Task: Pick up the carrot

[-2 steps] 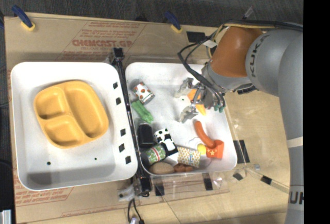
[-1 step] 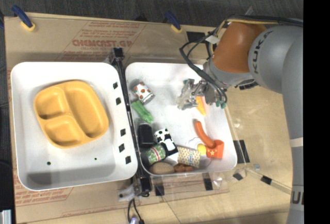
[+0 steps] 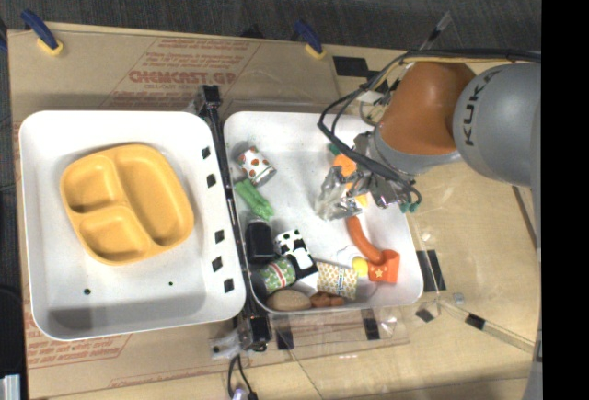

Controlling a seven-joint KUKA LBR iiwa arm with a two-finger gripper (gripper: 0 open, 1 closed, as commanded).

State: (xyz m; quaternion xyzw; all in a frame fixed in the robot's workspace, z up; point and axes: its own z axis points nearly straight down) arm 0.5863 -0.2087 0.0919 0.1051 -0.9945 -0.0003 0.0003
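The carrot, a curved orange piece, lies in the right white bin near its right wall, with its lower end against a red-orange item. My gripper hangs low over the middle of this bin, just up and left of the carrot's upper end. The grey arm with its orange band reaches in from the right and hides the bin's upper right part. A small orange bit shows beside the gripper body; what it is cannot be made out.
The right bin also holds a small can, a green piece, a black item, a black-and-white toy, a green tin and a yellow carton. The left bin holds a yellow divided plate.
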